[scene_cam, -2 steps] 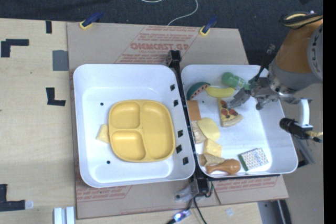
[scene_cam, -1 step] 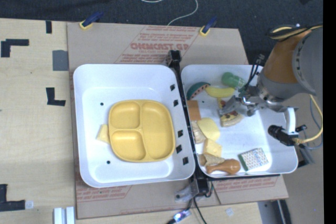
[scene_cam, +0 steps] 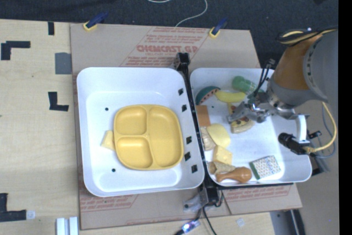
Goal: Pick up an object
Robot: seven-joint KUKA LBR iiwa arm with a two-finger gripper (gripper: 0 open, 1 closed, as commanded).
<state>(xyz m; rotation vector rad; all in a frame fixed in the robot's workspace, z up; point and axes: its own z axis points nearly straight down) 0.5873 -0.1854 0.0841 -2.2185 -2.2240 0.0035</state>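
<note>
My gripper reaches in from the right and sits low in the right bin, near its middle. Directly below it lies a small brown and cream toy food piece, touching or nearly touching the gripper. A yellow banana and a green item lie just behind the gripper. To its left are a watermelon slice, an orange block and pale cheese pieces. A drumstick and a speckled green block lie at the bin's front.
The left bin holds a yellow divided plate with a pale yellow piece at its left edge. A black divider separates the bins. A black cable fitting hangs by the right bin's right wall.
</note>
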